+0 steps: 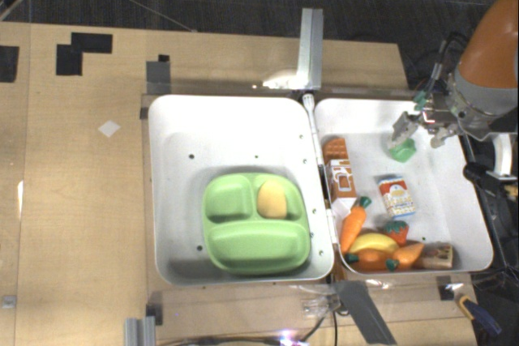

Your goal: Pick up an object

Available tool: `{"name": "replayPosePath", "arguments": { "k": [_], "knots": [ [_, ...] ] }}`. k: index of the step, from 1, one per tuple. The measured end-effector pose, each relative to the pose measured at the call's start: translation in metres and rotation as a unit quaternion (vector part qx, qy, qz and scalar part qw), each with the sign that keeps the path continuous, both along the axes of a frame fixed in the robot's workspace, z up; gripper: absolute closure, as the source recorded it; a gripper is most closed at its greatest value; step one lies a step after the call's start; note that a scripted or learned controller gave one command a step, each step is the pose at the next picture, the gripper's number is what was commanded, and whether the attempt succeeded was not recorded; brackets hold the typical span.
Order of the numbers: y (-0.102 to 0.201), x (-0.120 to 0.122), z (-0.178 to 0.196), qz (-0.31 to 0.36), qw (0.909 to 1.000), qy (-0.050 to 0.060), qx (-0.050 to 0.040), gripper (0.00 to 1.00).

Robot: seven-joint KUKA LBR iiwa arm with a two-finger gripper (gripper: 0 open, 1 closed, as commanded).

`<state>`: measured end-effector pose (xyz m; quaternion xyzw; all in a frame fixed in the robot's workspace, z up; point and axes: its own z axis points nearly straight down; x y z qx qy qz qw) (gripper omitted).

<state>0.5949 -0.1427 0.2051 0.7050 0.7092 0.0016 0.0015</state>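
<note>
The left bin (174, 174) holds a green divided tray (255, 224), set toward the bin's near edge, and a yellow egg-shaped object (273, 198) rests in that tray's upper right compartment. Just right of the tray runs the seam where the two bins meet, and past it lies the right bin (365, 113). Along this bin's left wall, close beside the tray, a brown packet (334, 148) lies above a white carton (341, 178). Farther from the tray, a carrot (352, 225) slants down toward the near edge, where a yellow banana (371, 242) and a second small carrot (406, 254) crowd together with an orange fruit (369, 259). A small red and white box (396, 198) lies above a strawberry (396, 229), and a brown block (436, 256) sits at the near right corner. Well up and right of the tray, near the right bin's far side, a small green object (401, 149) lies on the white floor. The gripper (422, 126) hangs directly above it, its two fingers spread apart, one at each side and nothing clamped between them. The grey arm with its orange band (491, 49) reaches in from the right.
</note>
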Motion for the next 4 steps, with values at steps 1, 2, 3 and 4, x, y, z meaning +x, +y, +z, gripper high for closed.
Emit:
{"name": "replayPosePath", "arguments": {
  "k": [1,2,3,4],
  "knots": [
    [-0.042,0.042,-0.108,-0.194,0.9810,-0.002,0.0003,0.00],
    [-0.022,0.073,-0.064,-0.179,0.9838,-0.002,0.0005,0.00],
    [-0.029,0.053,-0.095,-0.135,0.9908,-0.001,0.0001,0.00],
    [-0.042,0.021,-0.115,-0.139,0.9903,-0.004,-0.0003,0.00]
  ]
}}
